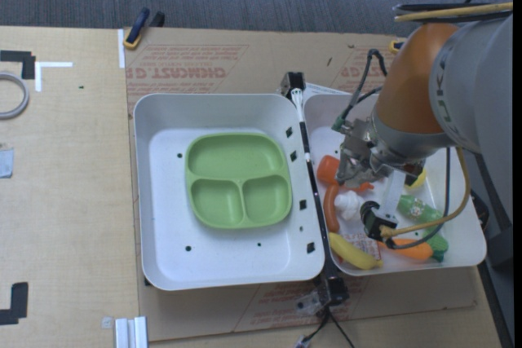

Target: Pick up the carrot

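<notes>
The carrot (412, 251) is orange with a green top and lies along the front edge of the right bin (466, 244), right of a yellow banana (355, 250). My gripper (356, 173) hangs low over the left half of that bin, behind and to the left of the carrot and well apart from it. It sits beside an orange piece (328, 168) and just above a white item (349, 204). The grey arm with its orange band (416, 94) hides the bin's back half.
A red-orange long piece (330, 209) lies by the right bin's left wall. A green-and-white bottle (418, 209) and a yellow item (416, 180) lie right of the gripper. The left bin (155, 200) holds a green divided plate (239, 179). A black cable (383, 226) loops over the toys.
</notes>
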{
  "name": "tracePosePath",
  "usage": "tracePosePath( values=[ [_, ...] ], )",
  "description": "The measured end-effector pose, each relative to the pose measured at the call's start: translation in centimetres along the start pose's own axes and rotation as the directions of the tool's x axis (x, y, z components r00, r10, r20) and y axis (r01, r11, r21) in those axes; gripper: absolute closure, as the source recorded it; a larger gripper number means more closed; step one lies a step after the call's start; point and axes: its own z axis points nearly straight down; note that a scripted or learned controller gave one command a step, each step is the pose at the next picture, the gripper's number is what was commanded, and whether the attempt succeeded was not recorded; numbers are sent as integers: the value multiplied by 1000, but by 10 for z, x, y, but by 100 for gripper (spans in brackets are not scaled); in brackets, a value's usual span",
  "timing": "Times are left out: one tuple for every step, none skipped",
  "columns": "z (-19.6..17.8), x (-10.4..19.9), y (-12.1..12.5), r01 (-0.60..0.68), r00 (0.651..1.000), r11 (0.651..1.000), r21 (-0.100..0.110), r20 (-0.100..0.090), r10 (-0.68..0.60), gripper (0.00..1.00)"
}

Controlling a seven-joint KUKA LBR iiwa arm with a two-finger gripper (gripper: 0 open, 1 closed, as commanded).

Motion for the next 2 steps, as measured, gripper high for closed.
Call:
tracePosePath(
  values=[
    [-36, -83, -1, -220, 976, 976, -1, 0, 220, 100],
    [-36, -83, -1, -220, 975, 975, -1, 0, 220, 0]
  ],
)
